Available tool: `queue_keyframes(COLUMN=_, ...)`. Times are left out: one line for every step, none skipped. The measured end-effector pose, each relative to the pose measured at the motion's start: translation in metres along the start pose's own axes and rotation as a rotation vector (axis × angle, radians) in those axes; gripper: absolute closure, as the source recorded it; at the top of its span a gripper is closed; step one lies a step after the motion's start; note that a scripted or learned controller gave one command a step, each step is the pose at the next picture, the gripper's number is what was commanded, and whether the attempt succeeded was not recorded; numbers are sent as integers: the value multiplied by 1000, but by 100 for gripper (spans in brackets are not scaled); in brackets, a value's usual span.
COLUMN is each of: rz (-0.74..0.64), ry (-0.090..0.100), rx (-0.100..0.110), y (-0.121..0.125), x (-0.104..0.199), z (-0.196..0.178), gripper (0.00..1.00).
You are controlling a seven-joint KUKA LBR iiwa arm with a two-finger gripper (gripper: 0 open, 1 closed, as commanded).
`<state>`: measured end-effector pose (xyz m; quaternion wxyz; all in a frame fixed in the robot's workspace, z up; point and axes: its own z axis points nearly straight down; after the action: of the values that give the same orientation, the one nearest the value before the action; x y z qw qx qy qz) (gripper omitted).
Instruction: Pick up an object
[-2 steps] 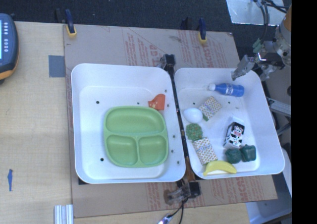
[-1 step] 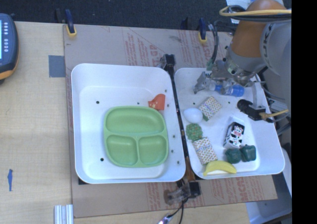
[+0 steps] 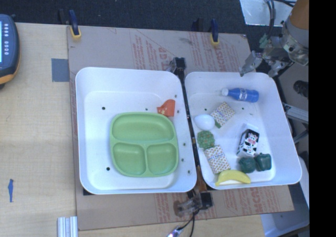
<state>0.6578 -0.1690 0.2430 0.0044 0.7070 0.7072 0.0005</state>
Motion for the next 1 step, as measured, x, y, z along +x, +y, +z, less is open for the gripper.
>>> queue_keyframes(rz=-10, ry=8, rx=18, y=-4, x=80, z=96, gripper=0)
